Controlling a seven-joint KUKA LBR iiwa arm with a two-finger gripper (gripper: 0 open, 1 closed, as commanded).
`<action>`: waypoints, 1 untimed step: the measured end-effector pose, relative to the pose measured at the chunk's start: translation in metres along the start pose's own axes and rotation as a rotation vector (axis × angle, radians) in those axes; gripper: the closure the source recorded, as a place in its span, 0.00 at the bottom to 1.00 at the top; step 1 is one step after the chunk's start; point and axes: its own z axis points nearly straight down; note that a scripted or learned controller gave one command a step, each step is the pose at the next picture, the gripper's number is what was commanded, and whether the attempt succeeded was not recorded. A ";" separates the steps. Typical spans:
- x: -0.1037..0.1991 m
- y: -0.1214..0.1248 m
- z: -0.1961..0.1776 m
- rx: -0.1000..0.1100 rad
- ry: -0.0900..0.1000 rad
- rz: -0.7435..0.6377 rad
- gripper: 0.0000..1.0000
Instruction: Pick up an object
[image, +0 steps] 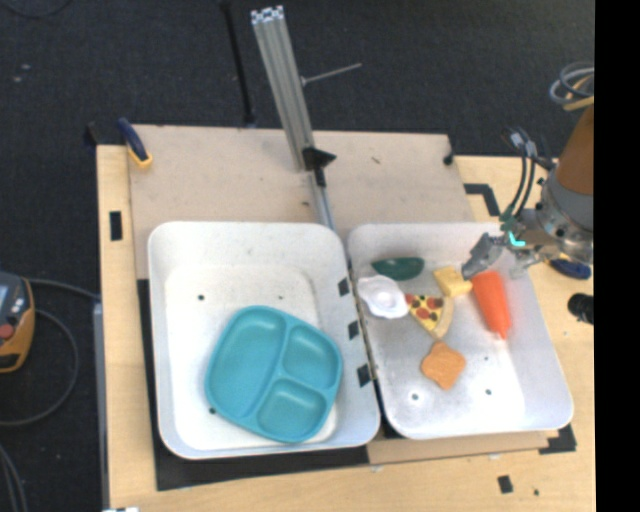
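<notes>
We see the gripper over the right bin.
Jaw state unclear; orange carrot lies at its 6 o'clock.

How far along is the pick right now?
Done: the end effector has reached the right white bin, hanging by the orange carrot-shaped toy. In hand: nothing visibly held. Left: grasp and lift; the carrot, yellow block, pizza-slice toy and tan bread-like piece all lie in the bin.

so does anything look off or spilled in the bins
Nothing stands out. The teal divided plate lies flat in the left bin; the toy foods, including the carrot and pizza slice, sit loose in the right bin.
</notes>
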 end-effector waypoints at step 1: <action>0.000 0.000 -0.001 -0.002 0.000 0.000 0.00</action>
